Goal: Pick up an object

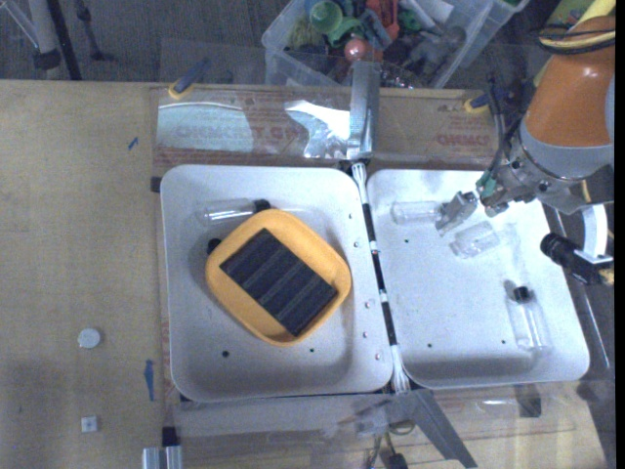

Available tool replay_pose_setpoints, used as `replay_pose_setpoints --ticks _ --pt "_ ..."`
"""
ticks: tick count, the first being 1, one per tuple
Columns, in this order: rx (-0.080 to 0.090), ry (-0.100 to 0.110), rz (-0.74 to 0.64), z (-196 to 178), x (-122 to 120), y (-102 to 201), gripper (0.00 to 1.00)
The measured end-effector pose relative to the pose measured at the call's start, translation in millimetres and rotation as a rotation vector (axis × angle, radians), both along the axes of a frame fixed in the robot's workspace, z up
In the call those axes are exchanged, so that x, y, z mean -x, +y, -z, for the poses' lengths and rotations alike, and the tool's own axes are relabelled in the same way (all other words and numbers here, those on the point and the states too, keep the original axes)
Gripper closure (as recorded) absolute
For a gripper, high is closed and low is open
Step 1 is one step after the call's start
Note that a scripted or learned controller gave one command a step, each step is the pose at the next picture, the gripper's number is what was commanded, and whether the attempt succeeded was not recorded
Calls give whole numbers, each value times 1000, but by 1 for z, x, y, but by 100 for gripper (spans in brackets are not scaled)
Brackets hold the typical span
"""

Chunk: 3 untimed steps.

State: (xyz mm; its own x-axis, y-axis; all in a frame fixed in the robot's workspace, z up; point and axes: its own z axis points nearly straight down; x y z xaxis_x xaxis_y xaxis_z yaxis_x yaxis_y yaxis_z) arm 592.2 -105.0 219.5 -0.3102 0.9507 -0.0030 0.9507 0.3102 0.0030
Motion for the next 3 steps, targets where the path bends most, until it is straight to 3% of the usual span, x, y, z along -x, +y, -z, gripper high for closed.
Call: replay_pose_setpoints --ticks 1,2,3 --pt "1 -4 -104 132 -18 -40 0" --pt "0 -10 -102 119 -20 -40 100" --pt "0 -10 -102 119 -20 -40 0"
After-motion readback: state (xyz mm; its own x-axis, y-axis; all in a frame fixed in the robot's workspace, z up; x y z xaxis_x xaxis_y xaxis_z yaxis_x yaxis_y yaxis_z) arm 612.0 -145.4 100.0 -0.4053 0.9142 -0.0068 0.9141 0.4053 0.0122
